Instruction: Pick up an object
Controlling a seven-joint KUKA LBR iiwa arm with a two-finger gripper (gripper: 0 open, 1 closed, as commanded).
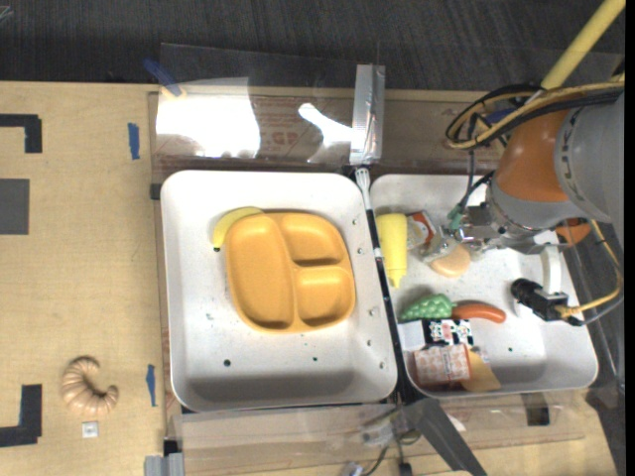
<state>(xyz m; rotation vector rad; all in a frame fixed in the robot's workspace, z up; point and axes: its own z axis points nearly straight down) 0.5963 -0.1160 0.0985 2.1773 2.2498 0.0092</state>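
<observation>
A: Where's the gripper (pixel 466 231)?
B: Upper middle of the right bin (pixel 571 360), touching a pale peach piece (pixel 451 262); I cannot tell its state.
A: Open room?
B: Bare floor lower right; corn (pixel 393 246) hugs the left wall.

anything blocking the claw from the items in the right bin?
Nothing visible. The claw hangs over the right bin, just above a pale peach object. The yellow corn lies to its left, and the hot dog and green item lie nearer the camera, all uncovered.
</observation>
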